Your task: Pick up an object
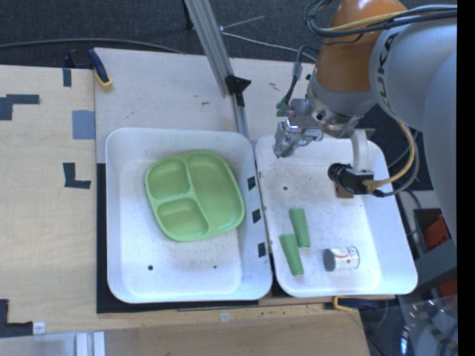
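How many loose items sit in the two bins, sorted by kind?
Green divided plate, left bin: 1
Green sticks, right bin: 2
Small white can, right bin: 1
Total: 4

Green divided plate (194, 195): smooth, slightly glossy plastic, lying in the left white bin (119, 199), whose matt plastic floor looks speckled and scuffed. Right of the plate, two matt green sticks (295, 240). Bench (37, 191): pale, wood-look, matt.
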Action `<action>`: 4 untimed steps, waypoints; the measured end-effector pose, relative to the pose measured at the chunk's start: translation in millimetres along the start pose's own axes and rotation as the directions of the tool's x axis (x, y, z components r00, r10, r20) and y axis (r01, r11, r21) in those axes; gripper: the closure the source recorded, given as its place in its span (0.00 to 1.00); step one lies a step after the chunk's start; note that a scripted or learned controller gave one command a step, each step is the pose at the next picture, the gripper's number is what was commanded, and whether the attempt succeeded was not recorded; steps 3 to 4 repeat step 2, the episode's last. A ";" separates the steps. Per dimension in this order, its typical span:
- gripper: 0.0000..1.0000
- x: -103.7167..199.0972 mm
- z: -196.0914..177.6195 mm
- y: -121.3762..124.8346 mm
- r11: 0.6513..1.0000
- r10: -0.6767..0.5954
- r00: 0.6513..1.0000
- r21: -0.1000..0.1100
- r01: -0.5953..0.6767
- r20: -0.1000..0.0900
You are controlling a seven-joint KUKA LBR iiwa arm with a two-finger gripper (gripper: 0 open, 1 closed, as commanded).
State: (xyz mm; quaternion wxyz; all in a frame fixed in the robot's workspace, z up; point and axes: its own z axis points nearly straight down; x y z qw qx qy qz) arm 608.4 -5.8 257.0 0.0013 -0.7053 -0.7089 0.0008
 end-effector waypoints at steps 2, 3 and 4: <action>1.00 104.1 6.2 -14.3 1.000 -0.002 1.000 0.000 0.002 -0.001; 1.00 104.1 6.2 -14.3 1.000 -0.002 1.000 0.000 0.002 -0.001; 1.00 104.1 6.2 -14.3 1.000 -0.002 1.000 0.000 0.002 -0.001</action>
